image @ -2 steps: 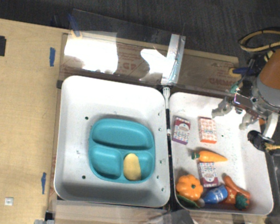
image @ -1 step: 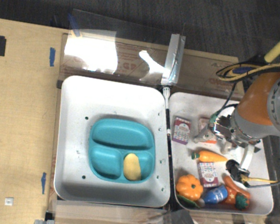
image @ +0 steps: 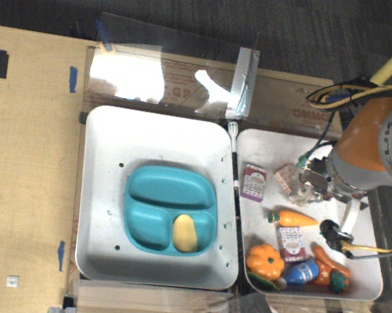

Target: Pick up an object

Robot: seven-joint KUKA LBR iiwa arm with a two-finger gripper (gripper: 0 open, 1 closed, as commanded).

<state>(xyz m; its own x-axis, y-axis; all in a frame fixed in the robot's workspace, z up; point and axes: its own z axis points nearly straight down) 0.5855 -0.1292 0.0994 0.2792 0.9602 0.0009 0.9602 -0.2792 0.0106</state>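
**binwatcher:** Tray [image: 150,182] in the left bin [image: 104,139] is glossy teal plastic with three compartments, and a smooth yellow potato [image: 185,232] sits in the one at 5 o'clock. Right bin [image: 373,285] holds a ribbed orange pumpkin [image: 266,261], a carrot [image: 296,219], a blue ball [image: 302,273], plus two little printed packs [image: 254,182], one up at 10 o'clock and one [image: 291,243] mid-bin. Text on both is too tiny to read.

**kuka_fan:** And the gripper [image: 309,184]?

**binwatcher:** It's at 12 o'clock in the right bin, right over a crinkly clear packet [image: 287,178]. Can't tell its state, honestly, it's just a blur of metal and wires.
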